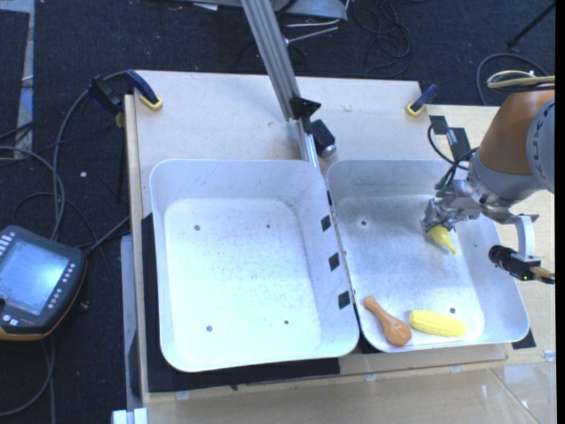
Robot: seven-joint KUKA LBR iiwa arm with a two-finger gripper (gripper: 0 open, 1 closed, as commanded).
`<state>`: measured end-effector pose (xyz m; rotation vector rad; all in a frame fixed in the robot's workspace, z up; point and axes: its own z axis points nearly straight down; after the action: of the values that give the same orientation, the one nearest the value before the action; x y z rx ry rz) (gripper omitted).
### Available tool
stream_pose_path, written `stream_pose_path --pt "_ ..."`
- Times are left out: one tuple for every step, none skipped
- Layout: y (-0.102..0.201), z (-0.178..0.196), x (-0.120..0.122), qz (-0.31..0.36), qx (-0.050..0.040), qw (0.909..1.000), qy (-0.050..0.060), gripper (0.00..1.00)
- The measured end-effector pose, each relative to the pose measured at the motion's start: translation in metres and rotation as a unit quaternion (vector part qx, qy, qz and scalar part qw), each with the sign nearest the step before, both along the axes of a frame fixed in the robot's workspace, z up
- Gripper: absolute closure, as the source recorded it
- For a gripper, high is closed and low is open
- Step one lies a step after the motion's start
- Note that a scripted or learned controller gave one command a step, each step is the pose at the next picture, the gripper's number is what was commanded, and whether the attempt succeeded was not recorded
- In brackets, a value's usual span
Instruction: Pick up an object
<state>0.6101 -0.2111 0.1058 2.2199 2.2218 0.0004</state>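
So the arm (pixel 521 140) comes in from the right, grey with that orange band, and it's hunched over the far right part of the right bin (pixel 388 193). The gripper (pixel 439 225) is down low inside the bin, and there's a small yellow thing (pixel 444 239) right at its tips. It looks pinched between the fingers, with the yellow bit poking out below and to the right of them at a slant. Whether it's actually lifted off the bin floor or just resting on it, I can't tell from here.

Two more items sit in the same bin, both along the near edge. There's a yellow corn (pixel 437 323) lying on its side, and just left of it an orange drumstick (pixel 389 321), fat end near the corn and thin end pointing far-left. They look close to touching, maybe just apart. Both are well apart from the gripper.

The left bin (pixel 177 193) is right beside the right one, edges overlapping in the middle, with a few black tabs along the seam. Both sit on a pale wooden bench (pixel 221 113), which has yellow clamps at the far corners. A metal pole (pixel 274 51) slants up from the far middle of the bins toward the back of the room. Off to the left on the dark floor there's a pendant (pixel 31 276) with a screen, cable trailing away from it, and more cables snake around at the far side.
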Motion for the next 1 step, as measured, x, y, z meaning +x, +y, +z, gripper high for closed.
stream_pose_path --pt "0.0028 0.0505 0.0104 0.0 -0.0002 1.0 -0.001 1.0"
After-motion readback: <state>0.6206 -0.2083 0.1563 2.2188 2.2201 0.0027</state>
